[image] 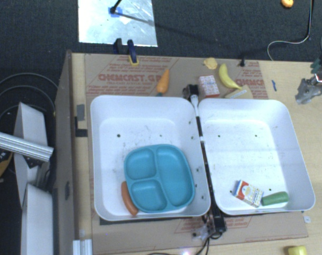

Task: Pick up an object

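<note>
- The grey metal two-finger gripper (pixel 311 89) sat at the far right edge of the camera view, small and partly cut off.
- It hung apart from everything near it, with nothing seen between its fingertips.
- Its metal parts were blurred, so the set of the fingertips could not be made out.
- Above the claw, a dark bit of the wrist met the frame edge.
</note>
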`<state>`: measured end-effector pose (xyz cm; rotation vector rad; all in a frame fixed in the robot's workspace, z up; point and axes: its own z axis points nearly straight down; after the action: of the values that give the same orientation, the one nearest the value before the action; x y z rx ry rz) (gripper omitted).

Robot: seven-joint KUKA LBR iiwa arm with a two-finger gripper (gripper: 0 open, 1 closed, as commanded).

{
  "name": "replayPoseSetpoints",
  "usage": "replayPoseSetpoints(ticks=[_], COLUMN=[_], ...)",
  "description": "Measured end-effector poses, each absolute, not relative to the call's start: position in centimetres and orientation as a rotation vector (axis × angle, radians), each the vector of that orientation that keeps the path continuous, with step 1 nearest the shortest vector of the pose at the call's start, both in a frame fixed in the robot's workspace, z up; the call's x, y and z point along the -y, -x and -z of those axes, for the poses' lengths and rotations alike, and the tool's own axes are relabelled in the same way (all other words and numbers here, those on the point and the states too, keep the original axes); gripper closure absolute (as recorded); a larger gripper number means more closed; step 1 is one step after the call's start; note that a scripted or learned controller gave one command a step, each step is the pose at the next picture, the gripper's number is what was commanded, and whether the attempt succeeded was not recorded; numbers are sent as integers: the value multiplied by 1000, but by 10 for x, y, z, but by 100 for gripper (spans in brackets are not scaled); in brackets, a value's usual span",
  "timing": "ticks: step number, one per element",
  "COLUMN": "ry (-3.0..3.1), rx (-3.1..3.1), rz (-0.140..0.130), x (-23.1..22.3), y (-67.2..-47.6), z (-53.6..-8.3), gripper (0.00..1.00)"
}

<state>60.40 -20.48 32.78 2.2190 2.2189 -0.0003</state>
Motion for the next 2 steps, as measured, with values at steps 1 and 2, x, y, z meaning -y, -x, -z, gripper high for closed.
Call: replayPoseSetpoints(ticks=[1, 2], ry=[-2216, -2213], rx=[-2225, -2223], rz=[1, -4], x=[192, 196], y=[-614, -620], z=[-284, -330], gripper=[100, 100])
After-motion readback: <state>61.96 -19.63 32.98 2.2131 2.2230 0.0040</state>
